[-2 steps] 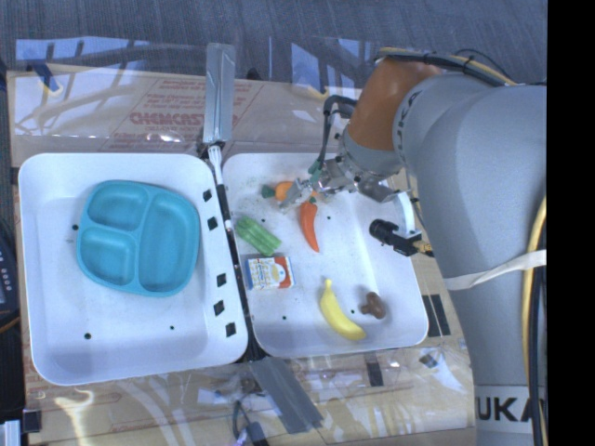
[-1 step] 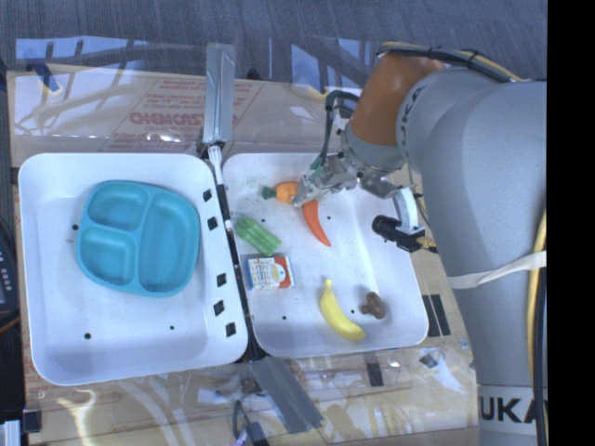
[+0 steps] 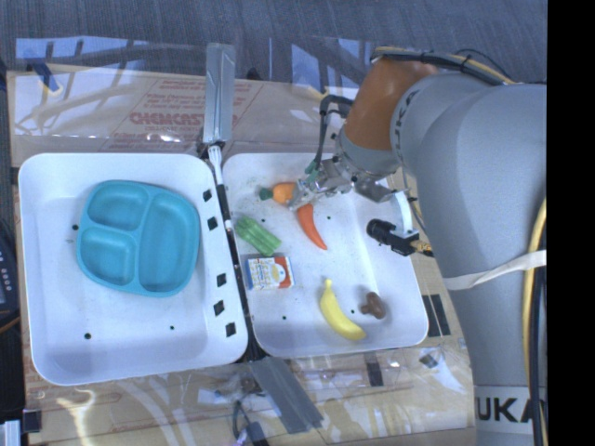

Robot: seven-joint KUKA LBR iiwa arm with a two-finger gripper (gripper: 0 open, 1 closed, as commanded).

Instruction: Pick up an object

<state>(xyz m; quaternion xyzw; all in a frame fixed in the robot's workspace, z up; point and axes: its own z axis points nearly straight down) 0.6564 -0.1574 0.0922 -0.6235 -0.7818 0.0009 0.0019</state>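
I see the blue plate (image 3: pixel 139 237) in the left bin (image 3: pixel 56 342), well left of the carrot (image 3: pixel 312 227). Carrot: orange-red, tapered, lying in the right bin (image 3: pixel 409 328) btwn green veg (image 3: pixel 257 235) and arm. Gripper (image 3: pixel 316 186) sits just above carrot's top end, by a small orange piece (image 3: pixel 282 192); can't tell if fingers are open. Banana (image 3: pixel 339 311) lies below carrot.

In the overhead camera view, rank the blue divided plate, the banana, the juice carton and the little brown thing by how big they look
Largest to smallest:
1. blue divided plate
2. banana
3. juice carton, close to the banana in area, so that order is unsure
4. brown thing
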